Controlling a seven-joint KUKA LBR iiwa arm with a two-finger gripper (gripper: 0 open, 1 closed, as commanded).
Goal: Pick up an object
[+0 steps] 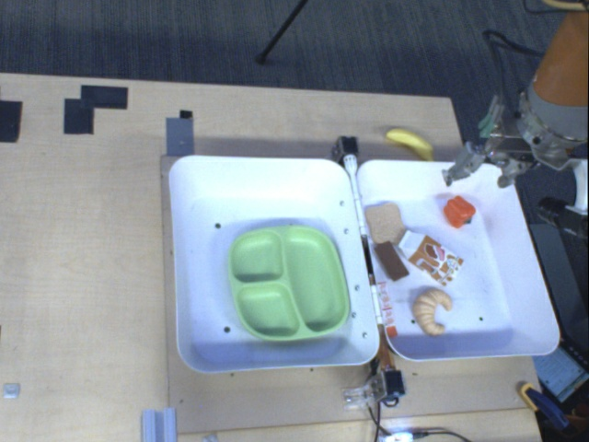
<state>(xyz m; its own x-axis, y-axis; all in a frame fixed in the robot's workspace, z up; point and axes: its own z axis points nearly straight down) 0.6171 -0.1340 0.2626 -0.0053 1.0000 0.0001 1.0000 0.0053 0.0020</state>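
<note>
The fingers (481, 164) are spread wide with nothing between them, poised over the far right corner of the right bin (515, 334). Just below and slightly left of them in the view sits an orange block (459, 212) on the bin floor. Farther left and nearer the camera lie a slice of bread (385, 221), a brown bar (392, 261), a patterned packet (436, 259) and a croissant (432, 309). A banana (409, 142) rests on the counter (83, 274) left of the fingers, beyond the bin's rim. The left bin (198, 201) holds a green divided tray (288, 282)
</note>
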